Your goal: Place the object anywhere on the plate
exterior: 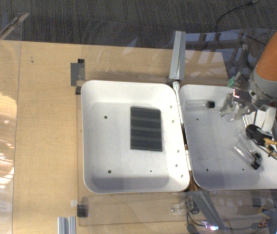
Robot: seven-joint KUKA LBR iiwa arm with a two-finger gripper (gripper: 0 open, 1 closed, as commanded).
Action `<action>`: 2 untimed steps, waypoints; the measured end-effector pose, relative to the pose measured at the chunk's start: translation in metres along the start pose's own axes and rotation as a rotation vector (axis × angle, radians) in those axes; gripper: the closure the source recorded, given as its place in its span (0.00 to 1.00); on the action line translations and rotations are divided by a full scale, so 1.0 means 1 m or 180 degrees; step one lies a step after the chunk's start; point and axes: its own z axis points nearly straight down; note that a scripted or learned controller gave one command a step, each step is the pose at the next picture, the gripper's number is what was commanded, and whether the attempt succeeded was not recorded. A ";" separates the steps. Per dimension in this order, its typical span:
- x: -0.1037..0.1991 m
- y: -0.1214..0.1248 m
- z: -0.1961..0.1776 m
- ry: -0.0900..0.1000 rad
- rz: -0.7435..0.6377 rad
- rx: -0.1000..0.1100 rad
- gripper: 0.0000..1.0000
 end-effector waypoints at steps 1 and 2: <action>0.045 -0.018 0.076 0.0007 -0.1981 0.0002 1.00; 0.109 0.014 0.023 0.0006 -0.1628 -0.0004 1.00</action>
